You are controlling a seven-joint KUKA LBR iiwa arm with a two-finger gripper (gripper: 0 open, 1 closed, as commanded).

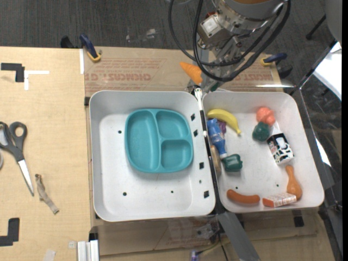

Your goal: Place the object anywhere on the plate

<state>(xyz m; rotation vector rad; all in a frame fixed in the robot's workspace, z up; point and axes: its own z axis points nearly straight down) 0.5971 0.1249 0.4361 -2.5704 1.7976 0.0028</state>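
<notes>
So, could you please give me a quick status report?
Pincer above the bins' shared rear edge. Teal three-compartment plastic plate in left bin. Objects lie in right white bin.

A pale wooden benchtop (43, 145) spreads well to the left of the jaws, bearing scissors (16, 151), black tape marks (13, 71) and a scrap of tape (46, 196). Brown cardboard (141, 69) lies under the two white bins (103, 200). Dark grey carpet (81, 10) covers the floor behind. Blue clamps (89, 47) grip the cardboard's edge.
</notes>
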